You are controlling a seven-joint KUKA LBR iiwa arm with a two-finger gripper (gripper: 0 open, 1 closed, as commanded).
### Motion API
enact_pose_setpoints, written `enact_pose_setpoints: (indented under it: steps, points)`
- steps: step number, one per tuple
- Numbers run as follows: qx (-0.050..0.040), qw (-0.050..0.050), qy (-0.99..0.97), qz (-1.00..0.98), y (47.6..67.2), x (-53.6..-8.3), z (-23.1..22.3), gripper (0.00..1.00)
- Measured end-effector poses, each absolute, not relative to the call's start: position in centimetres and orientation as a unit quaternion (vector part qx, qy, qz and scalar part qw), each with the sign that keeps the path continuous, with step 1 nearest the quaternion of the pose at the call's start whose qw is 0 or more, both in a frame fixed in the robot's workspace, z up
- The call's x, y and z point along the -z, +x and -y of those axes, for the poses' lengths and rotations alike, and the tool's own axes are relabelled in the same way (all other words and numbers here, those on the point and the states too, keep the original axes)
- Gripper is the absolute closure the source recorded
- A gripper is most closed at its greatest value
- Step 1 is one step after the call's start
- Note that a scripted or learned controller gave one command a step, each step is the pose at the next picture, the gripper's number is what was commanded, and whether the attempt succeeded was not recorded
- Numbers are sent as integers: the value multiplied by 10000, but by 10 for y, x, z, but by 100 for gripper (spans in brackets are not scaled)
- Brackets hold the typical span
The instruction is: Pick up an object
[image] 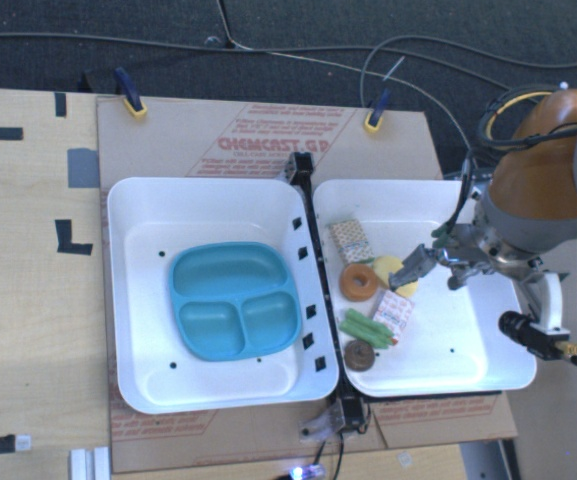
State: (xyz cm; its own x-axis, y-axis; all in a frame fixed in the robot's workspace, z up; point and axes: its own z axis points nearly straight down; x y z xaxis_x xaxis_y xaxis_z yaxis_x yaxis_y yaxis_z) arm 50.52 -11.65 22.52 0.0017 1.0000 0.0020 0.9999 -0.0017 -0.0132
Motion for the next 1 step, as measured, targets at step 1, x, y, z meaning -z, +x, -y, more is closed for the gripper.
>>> enact_pose_setpoints:
  steps: [1]
  points:
    - [-6,10,-7066,7076,508,-231,116,0]
